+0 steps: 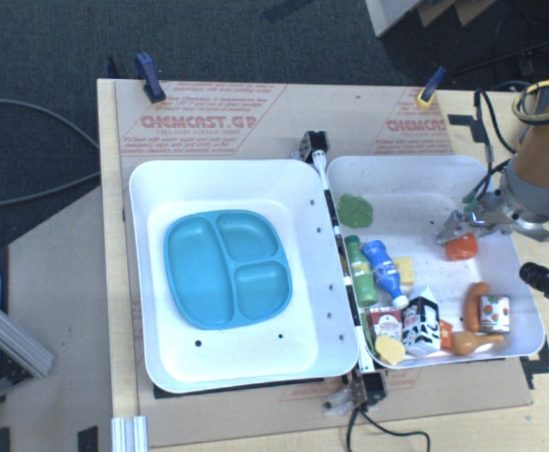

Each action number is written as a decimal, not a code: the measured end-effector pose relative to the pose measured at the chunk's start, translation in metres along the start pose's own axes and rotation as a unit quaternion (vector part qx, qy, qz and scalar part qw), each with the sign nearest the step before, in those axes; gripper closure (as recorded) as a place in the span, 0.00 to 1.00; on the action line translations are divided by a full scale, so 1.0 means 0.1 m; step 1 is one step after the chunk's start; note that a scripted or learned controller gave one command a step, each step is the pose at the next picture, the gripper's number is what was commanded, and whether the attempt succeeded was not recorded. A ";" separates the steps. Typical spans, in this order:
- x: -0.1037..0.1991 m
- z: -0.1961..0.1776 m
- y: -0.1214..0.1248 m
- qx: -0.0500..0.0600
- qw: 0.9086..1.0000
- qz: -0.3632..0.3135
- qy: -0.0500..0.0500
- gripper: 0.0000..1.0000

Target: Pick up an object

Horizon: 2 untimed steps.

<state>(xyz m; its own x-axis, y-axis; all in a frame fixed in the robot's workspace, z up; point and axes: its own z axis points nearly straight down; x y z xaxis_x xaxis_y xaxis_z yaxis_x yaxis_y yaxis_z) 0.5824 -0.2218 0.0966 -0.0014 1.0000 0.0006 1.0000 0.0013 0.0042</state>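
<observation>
Metal gripper [461, 226] over glossy orange-red round piece [461, 247] — smooth white bin [415, 172].

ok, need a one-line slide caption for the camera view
Arm's gripper low over a small red-orange object in the right bin, toys crowded along its near side; blue divided plate in the left bin.

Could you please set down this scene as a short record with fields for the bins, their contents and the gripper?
left bin: holds a blue divided plate
right bin: holds a green round item, a blue bottle, a green bottle, a black-and-white carton and other small items
gripper: low over the right bin, at a red-orange object
grip: cannot be judged from this view
arm: enters from the right
</observation>
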 end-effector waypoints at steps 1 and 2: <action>0.45 0.01 0.85 0.001 1.000 0.000 0.000 1.00; 1.04 0.11 0.85 0.001 1.000 0.000 0.000 1.00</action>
<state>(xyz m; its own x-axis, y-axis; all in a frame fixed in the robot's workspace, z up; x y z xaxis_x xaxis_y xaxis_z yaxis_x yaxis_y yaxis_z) 0.6676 -0.1179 0.0863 -0.0014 1.0000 0.0009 1.0000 0.0014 0.0025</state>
